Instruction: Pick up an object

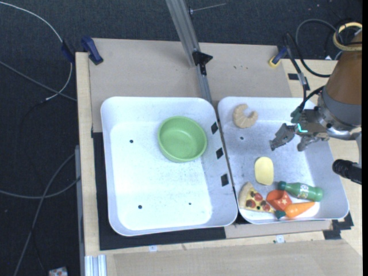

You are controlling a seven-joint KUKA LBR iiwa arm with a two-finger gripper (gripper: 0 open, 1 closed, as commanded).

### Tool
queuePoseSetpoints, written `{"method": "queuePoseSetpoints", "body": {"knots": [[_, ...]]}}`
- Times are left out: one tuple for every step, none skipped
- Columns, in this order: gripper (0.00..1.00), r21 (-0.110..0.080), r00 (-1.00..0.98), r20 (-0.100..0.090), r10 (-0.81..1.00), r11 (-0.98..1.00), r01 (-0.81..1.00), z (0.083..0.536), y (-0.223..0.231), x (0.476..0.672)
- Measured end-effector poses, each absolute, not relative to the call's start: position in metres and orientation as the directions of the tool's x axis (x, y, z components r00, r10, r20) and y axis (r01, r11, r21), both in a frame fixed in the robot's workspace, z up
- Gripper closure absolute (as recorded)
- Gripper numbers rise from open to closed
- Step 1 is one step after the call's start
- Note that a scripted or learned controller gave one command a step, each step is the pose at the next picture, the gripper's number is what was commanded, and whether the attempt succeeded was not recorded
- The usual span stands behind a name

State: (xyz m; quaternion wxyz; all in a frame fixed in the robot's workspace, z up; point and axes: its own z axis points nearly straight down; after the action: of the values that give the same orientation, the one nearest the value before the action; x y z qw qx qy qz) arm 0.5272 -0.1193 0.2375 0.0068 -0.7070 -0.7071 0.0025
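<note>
My gripper (292, 139) hangs over the right bin (328, 154), near its upper right part, fingers spread open with nothing between them. Below and left of it lies a pale yellow lemon-like piece (264, 170). A tan croissant (244, 116) sits at the bin's upper left. Along the bin's front edge lie a pizza slice (253, 198), a red pepper (278, 200), an orange carrot (299, 210) and a green bottle (301, 190). A green bowl (183, 138) stands in the left bin (144, 188).
A slanted metal pole (185, 27) crosses the bench top toward the gap between the bins. Blue clamps (91, 50) and cables lie around the bench edges. The arm's orange-banded body (348, 82) looms at the right.
</note>
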Motion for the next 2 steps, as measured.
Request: {"method": "queuePoseSetpoints", "body": {"knots": [[0.0,-0.008,0.0,0.006,1.0,0.0,1.0,0.24,-0.119,0.528],[0.0,-0.017,0.002,0.007,1.0,-0.001,1.0,0.196,-0.122,0.526]]}}
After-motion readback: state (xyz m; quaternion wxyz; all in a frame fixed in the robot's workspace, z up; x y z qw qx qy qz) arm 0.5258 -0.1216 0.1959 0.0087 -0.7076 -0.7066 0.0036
